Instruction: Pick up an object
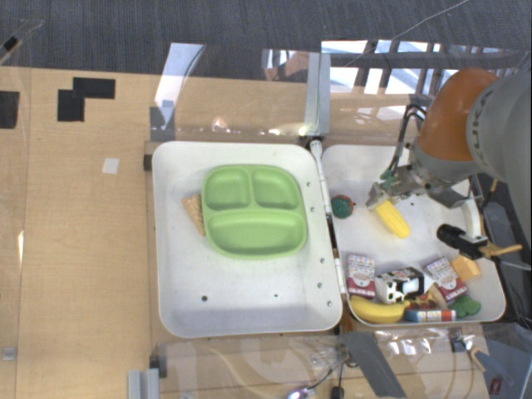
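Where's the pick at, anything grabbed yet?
Done: the arm has reached into the right bin, and the gripper sits just above the yellow corn cob. In hand: nothing visibly lifted; the cob lies on the bin floor. Left: grasp and lift. The banana and green divided plate lie untouched.

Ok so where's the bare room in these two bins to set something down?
Left bin: a wide bare strip along its near edge, below the green plate. Right bin: bare at the far left corner, above the strawberry. Crowded along its near edge, around the banana and cartons; the tool sits by the corn.
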Robot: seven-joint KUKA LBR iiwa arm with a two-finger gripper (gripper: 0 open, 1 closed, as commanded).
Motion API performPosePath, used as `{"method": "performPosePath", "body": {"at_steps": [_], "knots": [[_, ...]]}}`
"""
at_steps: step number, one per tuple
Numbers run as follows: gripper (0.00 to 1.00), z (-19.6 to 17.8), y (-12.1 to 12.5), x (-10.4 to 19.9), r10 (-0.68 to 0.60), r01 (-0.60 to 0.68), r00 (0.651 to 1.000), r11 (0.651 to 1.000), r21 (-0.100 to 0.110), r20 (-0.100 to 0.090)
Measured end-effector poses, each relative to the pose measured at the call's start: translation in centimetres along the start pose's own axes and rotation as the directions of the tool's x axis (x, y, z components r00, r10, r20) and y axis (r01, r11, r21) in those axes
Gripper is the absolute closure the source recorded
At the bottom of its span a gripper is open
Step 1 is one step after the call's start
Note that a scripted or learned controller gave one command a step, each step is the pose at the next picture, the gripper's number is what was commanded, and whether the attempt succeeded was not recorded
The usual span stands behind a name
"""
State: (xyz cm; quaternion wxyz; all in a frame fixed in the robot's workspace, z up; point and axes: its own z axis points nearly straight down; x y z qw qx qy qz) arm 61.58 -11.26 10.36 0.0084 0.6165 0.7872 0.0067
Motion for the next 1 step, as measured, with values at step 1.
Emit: {"method": "performPosePath", "body": {"at_steps": [1], "knots": [[1.00, -8.28, 3.49, 4.64, 0.195, -0.195, 0.981, 0.981, 0.015, 0.000]]}}
